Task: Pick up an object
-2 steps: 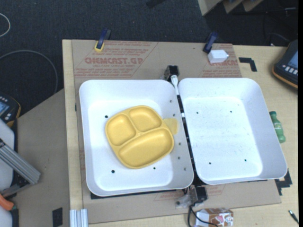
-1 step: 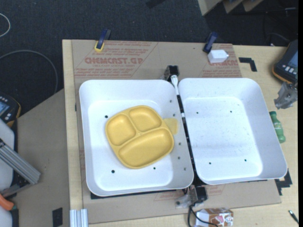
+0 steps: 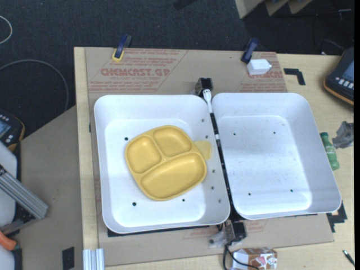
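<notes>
two white bins (image 3: 112, 207) side by side, brown board (image 3: 169, 66) beneath, blue clamps (image 3: 121, 48), perhaps a green marker (image 3: 330, 151) at right

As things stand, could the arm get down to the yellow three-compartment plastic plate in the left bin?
Probably yes: the yellow three-compartment plastic plate lies flat in the left white bin with nothing over it.

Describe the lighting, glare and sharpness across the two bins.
Camera view: even overhead light; the left bin looks washed out along its left floor, the yellow plate carries soft highlights and little shadow; the right bin shows specks clearly; focus fairly sharp, softer at the right edge.
</notes>
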